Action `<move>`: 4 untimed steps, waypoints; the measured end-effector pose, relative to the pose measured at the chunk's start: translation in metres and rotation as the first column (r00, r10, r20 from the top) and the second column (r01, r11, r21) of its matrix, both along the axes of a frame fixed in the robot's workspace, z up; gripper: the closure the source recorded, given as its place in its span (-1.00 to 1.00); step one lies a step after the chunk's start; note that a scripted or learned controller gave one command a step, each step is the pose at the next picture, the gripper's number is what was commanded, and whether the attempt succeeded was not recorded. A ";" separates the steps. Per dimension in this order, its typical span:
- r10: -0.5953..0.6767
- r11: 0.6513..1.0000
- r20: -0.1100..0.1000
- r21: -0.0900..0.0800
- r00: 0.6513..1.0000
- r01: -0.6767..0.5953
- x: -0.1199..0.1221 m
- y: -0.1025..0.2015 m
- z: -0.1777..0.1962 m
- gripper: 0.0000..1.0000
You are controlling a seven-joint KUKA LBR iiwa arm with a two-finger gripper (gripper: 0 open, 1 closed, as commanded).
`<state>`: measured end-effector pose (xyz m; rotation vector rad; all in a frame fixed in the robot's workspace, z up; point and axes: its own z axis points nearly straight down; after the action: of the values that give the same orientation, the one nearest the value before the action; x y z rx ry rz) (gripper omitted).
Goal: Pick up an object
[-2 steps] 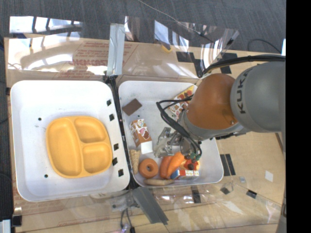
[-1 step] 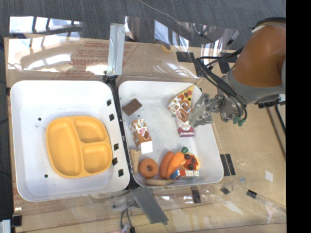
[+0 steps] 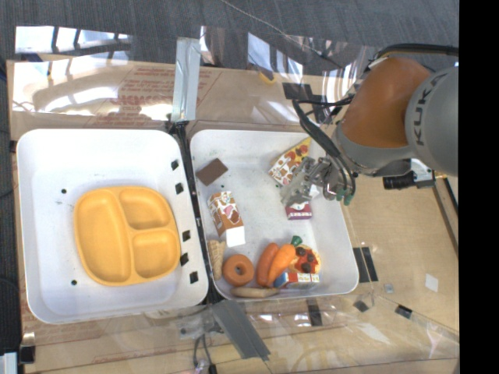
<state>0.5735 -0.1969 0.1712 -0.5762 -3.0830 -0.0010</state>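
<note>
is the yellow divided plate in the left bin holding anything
Empty. All three compartments of the yellow plate show bare; the toy food lies in the right bin.

Dark grey carpet (image 3: 117, 2) lies beyond a tan wooden bench (image 3: 405, 240). Clear plastic sheeting (image 3: 234, 53) along the bench's far edge catches bright glare, with black tape strips (image 3: 365, 263) marking the surface.

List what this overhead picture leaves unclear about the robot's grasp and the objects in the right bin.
- Hand: its metal parts blur together over a small packet; grip unclear.
- Packet labels: too small to read.
- Item under the carrot: partly covered.
- Arm: cut off at the right.
</note>
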 end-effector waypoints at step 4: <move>-0.359 0.933 0.039 0.001 0.932 0.360 0.007 0.092 -0.062 -1.00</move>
<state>0.5804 -0.1049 0.1092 -1.1445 -2.9618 -0.0035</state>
